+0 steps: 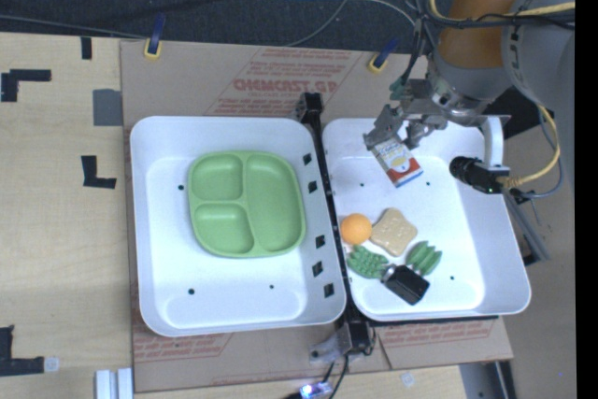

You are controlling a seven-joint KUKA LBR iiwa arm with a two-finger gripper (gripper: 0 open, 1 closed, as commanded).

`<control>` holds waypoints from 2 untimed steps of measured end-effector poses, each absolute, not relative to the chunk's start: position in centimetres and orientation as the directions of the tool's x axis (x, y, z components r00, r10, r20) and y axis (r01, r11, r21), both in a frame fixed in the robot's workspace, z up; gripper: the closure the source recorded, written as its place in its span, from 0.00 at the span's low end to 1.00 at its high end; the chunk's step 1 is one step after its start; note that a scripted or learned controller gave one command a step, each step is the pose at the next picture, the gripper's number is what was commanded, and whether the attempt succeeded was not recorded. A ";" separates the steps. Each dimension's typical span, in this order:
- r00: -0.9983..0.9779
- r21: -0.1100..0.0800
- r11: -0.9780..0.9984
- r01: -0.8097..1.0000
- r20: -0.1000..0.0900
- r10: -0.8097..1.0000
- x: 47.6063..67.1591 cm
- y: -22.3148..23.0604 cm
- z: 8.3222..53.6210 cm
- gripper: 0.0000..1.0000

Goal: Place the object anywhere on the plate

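Overhead, the gripper (392, 134) hung above the right bin (486, 229), its fingers pinched on a small red-and-white carton (399, 163).

The carton was tilted, its long axis running from upper left down to lower right. The green divided plate (248, 204) lay in the left bin (159, 229), well apart from it.

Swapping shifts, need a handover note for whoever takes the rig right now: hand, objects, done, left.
Hand: over the upper part of the right white bin, fingers closed on a small red-and-white carton.
Green three-compartment plate: in the left white bin, nothing on it.
Other items in the right bin, lower part: orange ball, tan toast-shaped piece, green leafy toy, green pea pod toy, black block.
Done: carton gripped.
Left: carry it across and set it on the plate.
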State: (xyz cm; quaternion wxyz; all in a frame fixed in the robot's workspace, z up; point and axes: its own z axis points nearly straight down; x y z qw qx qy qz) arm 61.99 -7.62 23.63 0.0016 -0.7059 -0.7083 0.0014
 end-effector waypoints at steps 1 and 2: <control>-0.005 -0.003 0.005 1.000 0.001 1.000 59.6 -3.4 24.1 1.00; -0.007 -0.003 0.007 1.000 0.001 1.000 58.0 2.4 24.1 1.00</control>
